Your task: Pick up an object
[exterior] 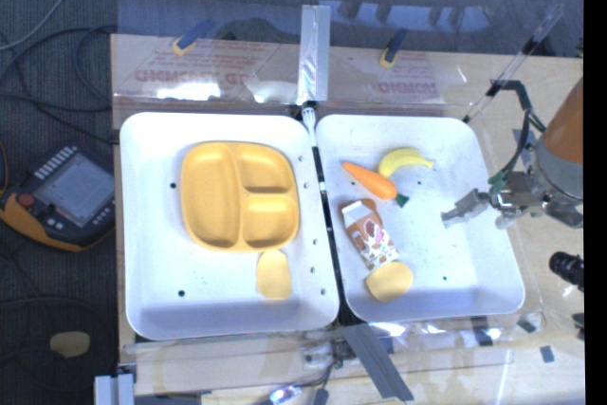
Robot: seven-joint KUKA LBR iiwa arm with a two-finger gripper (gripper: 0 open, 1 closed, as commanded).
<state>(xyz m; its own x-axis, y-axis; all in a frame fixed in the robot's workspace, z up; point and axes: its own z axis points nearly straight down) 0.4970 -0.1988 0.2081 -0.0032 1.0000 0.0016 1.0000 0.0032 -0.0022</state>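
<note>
Two shallow white bins sit side by side on the tabletop point(560, 365). The left bin point(152, 204) carries a yellow divided tray point(239, 194) with a small pale yellow piece point(274, 275) just below it. The right bin point(465, 251) holds the loose things: a banana point(405, 161) lying roughly left to right with its curve arched upward and one tip pointing toward the right; an orange carrot point(370, 180) just beside and below it, its long axis slanting from upper left down to lower right, with the green end at the lower right; a small printed carton point(370, 237) lying flat, its long axis running from upper left to lower right; and a rounded yellow piece point(390, 281) touching the carton's lower end. The gripper point(467, 207) hangs over the right side of the right bin, reaching in from the right and well apart from all of these things. Nothing is seen between its fingers, and how far they stand apart cannot be told from this angle. A handheld control pendant point(59, 199) lies on the floor to the left.
</note>
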